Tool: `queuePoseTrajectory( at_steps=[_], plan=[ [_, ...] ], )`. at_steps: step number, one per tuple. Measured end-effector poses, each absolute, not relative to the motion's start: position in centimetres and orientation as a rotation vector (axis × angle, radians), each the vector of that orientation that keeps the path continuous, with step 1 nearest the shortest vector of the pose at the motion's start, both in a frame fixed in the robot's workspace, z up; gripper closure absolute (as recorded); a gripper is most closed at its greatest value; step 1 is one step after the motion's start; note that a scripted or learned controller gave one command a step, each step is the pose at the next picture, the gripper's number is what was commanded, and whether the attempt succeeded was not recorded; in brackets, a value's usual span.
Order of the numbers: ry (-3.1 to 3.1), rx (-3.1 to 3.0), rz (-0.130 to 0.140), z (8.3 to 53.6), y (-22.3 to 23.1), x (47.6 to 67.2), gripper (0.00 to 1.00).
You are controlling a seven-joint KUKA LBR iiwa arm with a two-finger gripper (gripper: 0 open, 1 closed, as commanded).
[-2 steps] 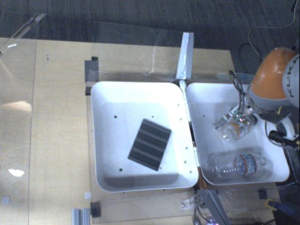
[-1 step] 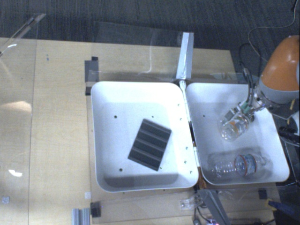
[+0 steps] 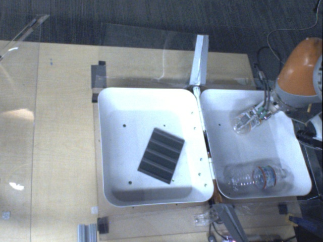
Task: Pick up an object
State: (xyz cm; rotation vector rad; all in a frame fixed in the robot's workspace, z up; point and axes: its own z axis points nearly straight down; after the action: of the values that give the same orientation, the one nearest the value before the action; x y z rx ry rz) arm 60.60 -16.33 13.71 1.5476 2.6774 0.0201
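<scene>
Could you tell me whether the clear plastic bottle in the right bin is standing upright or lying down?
Lying down: the bottle rests lengthwise along the right bin's near edge.

We see a pale wooden worktop (image 3: 50, 135) carrying two shallow white bins side by side. The left bin (image 3: 113, 102) has small dark holes dotted across its floor and a shadow along its near wall. The right bin (image 3: 217, 105) touches it along a shared edge. A grey metal bar (image 3: 199, 59) runs away from the point where the bins meet. Small black brackets (image 3: 99, 74) sit at the left bin's corners. Beyond the worktop lies dark grey carpet (image 3: 126, 4). Clear sheeting (image 3: 20, 110) glints on the left.
</scene>
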Motion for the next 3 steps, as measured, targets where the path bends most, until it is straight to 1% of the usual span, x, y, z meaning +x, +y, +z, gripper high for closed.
queuePoseTrajectory(
  at_steps=[1,2,3],
  plan=[
    [2.667,1.647,0.006,10.5,-14.6,61.4,0.00],
    [2.603,1.750,0.005,11.5,-14.4,67.1,0.00],
    [2.726,1.546,0.007,8.8,-11.1,65.0,0.00]
  ],
)
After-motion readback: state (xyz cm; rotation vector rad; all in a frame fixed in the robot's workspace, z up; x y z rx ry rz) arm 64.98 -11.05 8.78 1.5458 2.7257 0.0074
